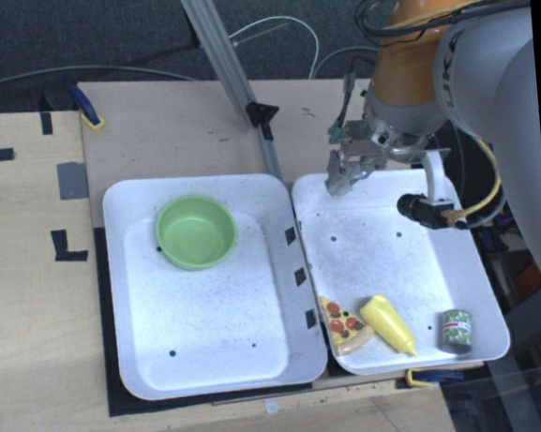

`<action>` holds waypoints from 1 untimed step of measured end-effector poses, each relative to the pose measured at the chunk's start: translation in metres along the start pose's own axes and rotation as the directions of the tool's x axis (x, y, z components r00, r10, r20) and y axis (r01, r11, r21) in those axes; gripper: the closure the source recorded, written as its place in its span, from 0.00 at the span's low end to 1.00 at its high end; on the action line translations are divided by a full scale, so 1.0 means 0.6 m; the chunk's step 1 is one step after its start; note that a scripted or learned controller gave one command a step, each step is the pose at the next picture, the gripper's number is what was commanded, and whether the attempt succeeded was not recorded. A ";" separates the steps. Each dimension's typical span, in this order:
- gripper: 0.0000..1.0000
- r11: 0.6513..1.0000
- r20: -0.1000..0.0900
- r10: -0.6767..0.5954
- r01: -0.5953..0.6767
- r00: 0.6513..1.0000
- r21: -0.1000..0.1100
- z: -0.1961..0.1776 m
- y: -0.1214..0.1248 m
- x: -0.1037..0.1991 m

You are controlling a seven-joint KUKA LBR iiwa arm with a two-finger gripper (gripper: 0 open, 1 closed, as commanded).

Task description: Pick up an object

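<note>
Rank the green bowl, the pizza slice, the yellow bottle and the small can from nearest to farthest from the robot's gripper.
From the gripper, at the right bin's top edge:
1. Green bowl, left bin.
2. Pizza slice, right bin's bottom left; about as near as the bowl, too close to call.
3. Yellow bottle, beside the pizza.
4. Small can, bottom right corner.

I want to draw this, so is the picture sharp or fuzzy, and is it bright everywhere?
Camera view: a bit soft and grainy all over; the green bowl and yellow bottle stay clear enough, the small can looks blurry; light is even, with faint shadows and a dim top edge.
</note>
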State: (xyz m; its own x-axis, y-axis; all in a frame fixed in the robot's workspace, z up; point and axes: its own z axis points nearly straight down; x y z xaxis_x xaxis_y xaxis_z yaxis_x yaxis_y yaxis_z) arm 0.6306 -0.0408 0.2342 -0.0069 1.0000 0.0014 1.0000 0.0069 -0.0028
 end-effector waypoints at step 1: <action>1.00 1.000 0.000 0.001 -0.001 1.000 0.000 0.018 -0.006 0.081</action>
State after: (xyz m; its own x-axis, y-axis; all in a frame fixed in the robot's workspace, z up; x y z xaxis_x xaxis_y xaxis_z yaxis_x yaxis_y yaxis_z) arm 0.6264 0.0079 0.2233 -0.0062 1.0000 0.0013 1.0000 0.0062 -0.0032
